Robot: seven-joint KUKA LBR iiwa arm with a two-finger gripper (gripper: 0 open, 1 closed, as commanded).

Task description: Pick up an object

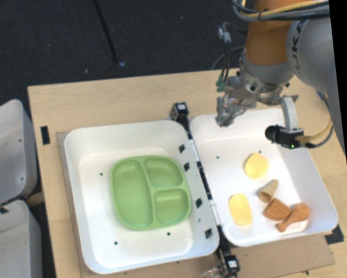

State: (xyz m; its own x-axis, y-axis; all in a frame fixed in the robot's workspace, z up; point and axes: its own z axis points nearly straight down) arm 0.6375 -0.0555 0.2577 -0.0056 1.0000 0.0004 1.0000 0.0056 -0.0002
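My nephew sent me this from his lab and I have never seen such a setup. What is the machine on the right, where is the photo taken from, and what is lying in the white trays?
The machine is a robot arm, grey with an orange band, reaching in from the right. At its tip is a small two-finger gripper, hovering over the far corner of the right bin. Nothing can be seen held in it. The one camera is fixed above the bench and looks down at a slant. The left bin holds a green divided plate. The right bin holds small toy-like pieces: two yellow pieces, a tan piece and orange-brown pieces. The arm's job is to pick one up.
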